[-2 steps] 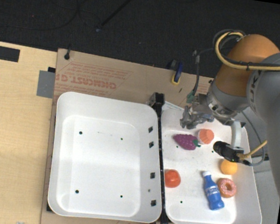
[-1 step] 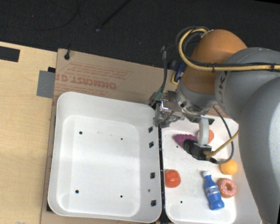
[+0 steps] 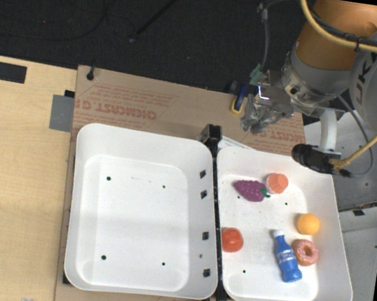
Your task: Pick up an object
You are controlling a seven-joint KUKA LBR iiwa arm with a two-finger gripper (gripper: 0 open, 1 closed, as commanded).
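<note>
My hand (image 3: 259, 119) hangs in the upper right of the frame, above the brown cardboard sheet (image 3: 145, 107) behind the right bin (image 3: 335, 276), clear of both bins. It is small and cluttered with cables here; I cannot tell how it is set, and I see nothing in its grip. The orange band (image 3: 331, 31) of my arm sits at the top right corner.

Objects, all in the right bin:
- purple grape cluster (image 3: 250, 190), upper middle of the bin, lying flat.
- pink-orange round piece (image 3: 277, 183), just beside the grapes on their right, close to touching them.
- orange ball (image 3: 308, 224), toward the bin's right side, standing apart.
- blue bottle (image 3: 286, 257) with a white cap, lying down, cap pointing to upper left.
- pink doughnut (image 3: 307, 252), touching the bottle's right side.
- red round piece (image 3: 232, 240), near the bin's left wall, alone.

The left bin (image 3: 90, 166) shows its white floor with a few dark dots.

Edges: a black clip strip (image 3: 208, 206) runs down the seam between the bins. The red piece sits close to it. The ball has open floor all round it; so does the bin's lower left corner.
</note>
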